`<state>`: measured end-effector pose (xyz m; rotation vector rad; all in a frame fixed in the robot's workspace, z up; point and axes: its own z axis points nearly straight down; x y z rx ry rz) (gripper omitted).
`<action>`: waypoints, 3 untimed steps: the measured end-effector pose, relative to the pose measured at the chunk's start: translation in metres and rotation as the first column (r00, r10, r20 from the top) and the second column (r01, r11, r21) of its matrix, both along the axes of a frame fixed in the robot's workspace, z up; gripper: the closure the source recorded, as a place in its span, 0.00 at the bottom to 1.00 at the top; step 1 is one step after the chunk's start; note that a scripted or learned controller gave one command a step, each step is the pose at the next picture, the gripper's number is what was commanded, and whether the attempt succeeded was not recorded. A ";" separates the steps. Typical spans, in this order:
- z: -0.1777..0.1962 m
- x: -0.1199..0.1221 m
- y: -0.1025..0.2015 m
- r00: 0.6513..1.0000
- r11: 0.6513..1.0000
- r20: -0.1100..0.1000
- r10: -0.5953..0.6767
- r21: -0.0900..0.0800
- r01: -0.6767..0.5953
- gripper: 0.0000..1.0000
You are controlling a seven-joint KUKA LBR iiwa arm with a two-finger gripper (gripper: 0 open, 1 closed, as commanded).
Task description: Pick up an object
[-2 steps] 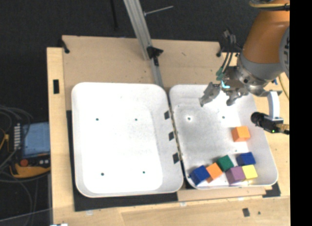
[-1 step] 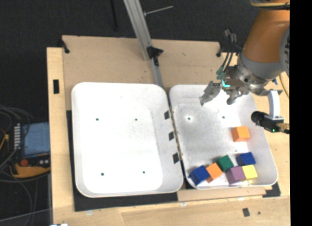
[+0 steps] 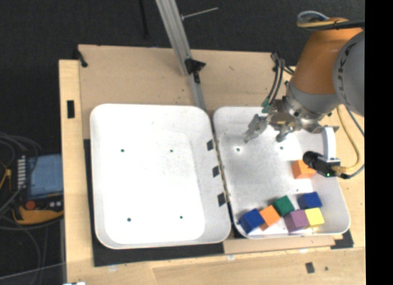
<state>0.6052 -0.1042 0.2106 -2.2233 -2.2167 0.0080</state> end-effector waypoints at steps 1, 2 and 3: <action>-0.054 0.004 0.007 1.000 1.000 0.000 -0.001 0.000 0.001 0.00; -0.107 0.003 0.006 1.000 1.000 0.000 -0.001 0.000 0.001 0.00; -0.093 0.005 0.006 1.000 1.000 0.010 -0.009 0.003 0.009 1.00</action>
